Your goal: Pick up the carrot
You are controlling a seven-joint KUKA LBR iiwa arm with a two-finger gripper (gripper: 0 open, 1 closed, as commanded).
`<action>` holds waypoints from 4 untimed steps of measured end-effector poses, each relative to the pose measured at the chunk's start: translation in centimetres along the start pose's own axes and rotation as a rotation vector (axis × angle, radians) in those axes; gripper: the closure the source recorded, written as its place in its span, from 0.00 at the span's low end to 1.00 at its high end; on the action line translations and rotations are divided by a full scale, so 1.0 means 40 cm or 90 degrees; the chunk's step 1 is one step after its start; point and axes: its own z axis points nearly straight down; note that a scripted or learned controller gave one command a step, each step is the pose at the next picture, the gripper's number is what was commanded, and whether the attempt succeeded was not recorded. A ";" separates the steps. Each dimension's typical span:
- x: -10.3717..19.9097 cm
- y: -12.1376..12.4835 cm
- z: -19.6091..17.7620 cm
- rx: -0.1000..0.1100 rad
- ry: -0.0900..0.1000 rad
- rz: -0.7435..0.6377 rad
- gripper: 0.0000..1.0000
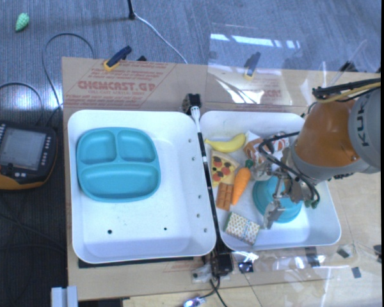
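Observation:
The orange carrot (241, 184) lies tilted in the right bin (320, 235), near its left side, between a pizza slice (221, 168) and a blue bowl (293, 210). My gripper (273, 215) hangs low over the bowl's left part, a short way right of and below the carrot, not touching it. Nothing shows in the gripper. The arm's orange band (326, 139) rises above it and hides part of the bin's right side.
A yellow banana (227, 144) lies at the right bin's back left. An orange waffle strip (224, 196) sits beside the carrot, and a patterned block (242, 228) lies in front. The left bin (179, 222) holds a blue divided tray (118, 163).

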 end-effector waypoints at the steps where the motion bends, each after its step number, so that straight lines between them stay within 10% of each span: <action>1: -0.317 0.078 -0.004 -0.001 0.011 0.095 0.00; 2: -0.126 0.232 -0.249 -0.003 0.000 0.030 0.00; 3: -0.093 0.129 -0.007 -0.002 0.004 0.122 0.00; 4: -0.099 0.130 -0.034 0.001 -0.001 0.121 1.00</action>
